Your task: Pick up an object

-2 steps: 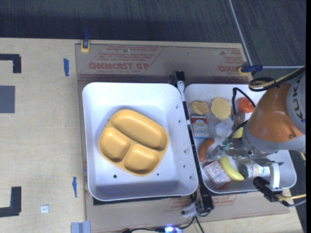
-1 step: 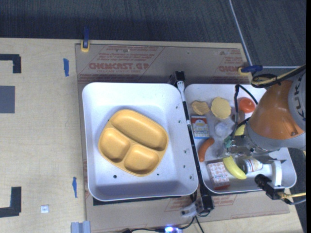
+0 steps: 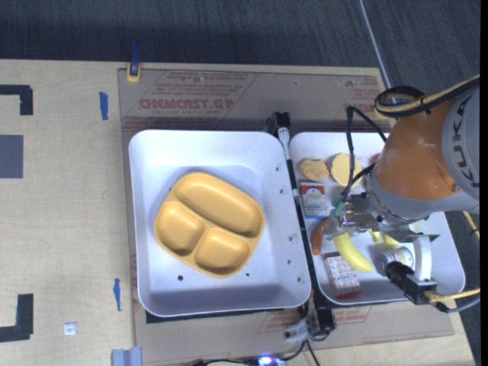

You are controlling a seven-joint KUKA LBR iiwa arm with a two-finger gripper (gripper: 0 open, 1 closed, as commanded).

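I see a banana [image 3: 353, 252] lying in the right bin [image 3: 450, 269], just beside a small red-and-white box [image 3: 342, 274]. My tool [image 3: 352, 218] hangs just above the banana; its state I cannot tell. The left bin [image 3: 152, 158] holds a yellow sectioned tray [image 3: 208, 223].

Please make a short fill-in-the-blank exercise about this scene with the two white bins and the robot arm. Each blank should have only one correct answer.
1. The yellow divided tray lies in the ____ bin of the camera view.
2. The divided tray has ____ compartments.
3. The arm hangs over the ____ bin of the camera view.
4. The curved fruit in the bin under the arm is a ____.

Missing words: left; three; right; banana
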